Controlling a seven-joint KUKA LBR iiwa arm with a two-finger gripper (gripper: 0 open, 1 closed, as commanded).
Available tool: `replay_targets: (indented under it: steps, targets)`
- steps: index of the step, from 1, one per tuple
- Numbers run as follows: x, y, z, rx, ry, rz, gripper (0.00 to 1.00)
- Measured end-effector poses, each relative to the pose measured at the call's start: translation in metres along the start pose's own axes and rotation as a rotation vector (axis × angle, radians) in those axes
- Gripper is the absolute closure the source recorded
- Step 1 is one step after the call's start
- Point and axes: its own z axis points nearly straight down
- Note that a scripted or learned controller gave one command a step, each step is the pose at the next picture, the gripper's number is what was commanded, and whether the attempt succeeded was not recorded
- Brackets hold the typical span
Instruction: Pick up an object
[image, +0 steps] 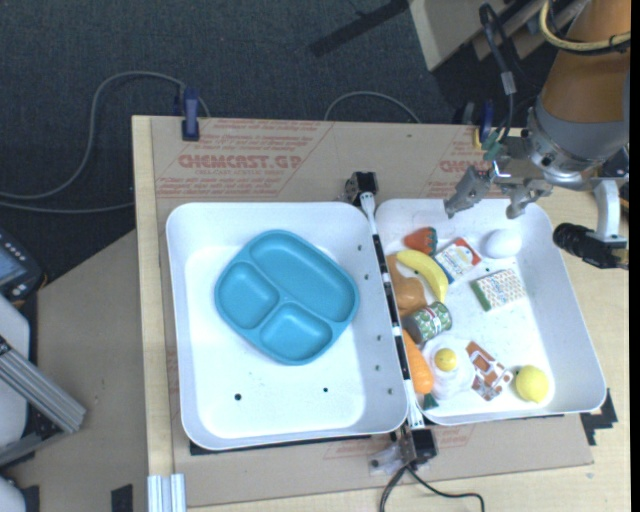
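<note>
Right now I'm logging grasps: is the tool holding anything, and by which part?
Nothing is held. The tool hangs open above the right bin's far edge, its fingers apart with nothing between them.

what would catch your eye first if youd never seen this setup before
The big blue divided plate lying alone in the left bin. Next, the right bin crowded with small toy foods, a yellow banana among them, and the hand open above its far edge.
</note>
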Motion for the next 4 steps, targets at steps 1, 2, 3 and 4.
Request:
replay_targets:
  steps: [1, 2, 3, 4]
  targets:
    - [-0.001, 0.036, 0.078, 0.004, 0.000, -0.002, 0.00]
    - [-0.005, 0.039, 0.183, -0.009, -0.006, -0.001, 0.00]
    - [-0.011, -0.070, 0.176, -0.017, -0.005, 0.003, 0.00]
    - [-0.012, -0.111, 0.176, -0.023, -0.007, 0.000, 0.00]
